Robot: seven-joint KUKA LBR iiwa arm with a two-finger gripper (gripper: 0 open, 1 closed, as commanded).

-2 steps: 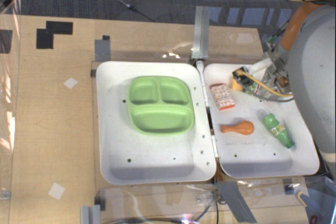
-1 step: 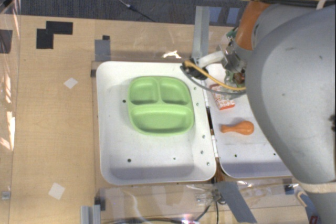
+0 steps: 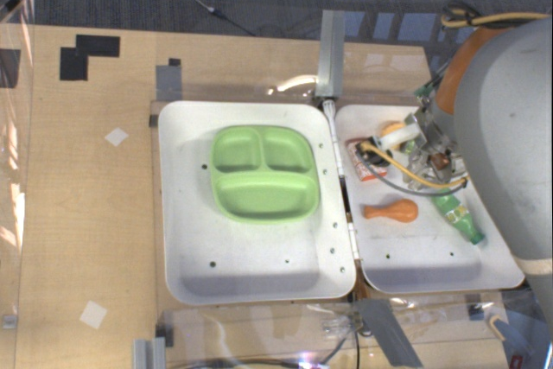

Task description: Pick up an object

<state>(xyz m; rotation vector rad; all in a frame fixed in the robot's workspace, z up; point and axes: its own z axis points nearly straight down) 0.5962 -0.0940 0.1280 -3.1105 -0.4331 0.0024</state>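
the orange drumstick-shaped toy (image 3: pixel 391 211) lies in the right bin (image 3: pixel 415 265), long axis left-right, just below and left of the gripper (image 3: pixel 429 153), whose finger state i cannot tell.

- The grey arm (image 3: pixel 505 151) reaches in from the right, its bulk close to the camera.
- An orange band (image 3: pixel 456 69) shows above the wrist.
- The gripper (image 3: pixel 429 158) points down and leftward, wrapped in yellow cabling.
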